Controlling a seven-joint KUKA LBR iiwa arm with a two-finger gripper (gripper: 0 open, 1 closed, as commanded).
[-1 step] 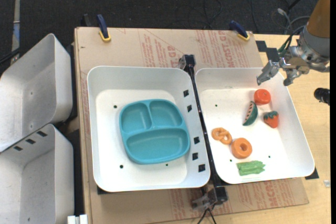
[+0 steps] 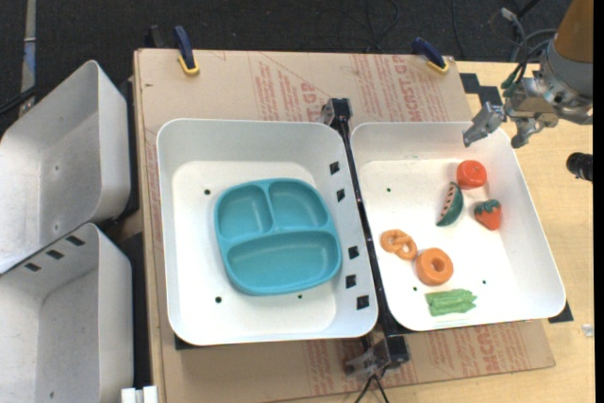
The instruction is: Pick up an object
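Jaws hang apart over the right bin [image 2: 415, 184] on cardboard [image 2: 264, 80]

The arm [image 2: 578, 14] is cut off by the top and right edges, so little beyond its orange band and wrist can be seen. The spare tubs [image 2: 57, 165] at the left are clipped by the left and bottom edges. The green toy [image 2: 450, 301] in the right bin [image 2: 538, 250] is too small to be named, possibly a pea pod.
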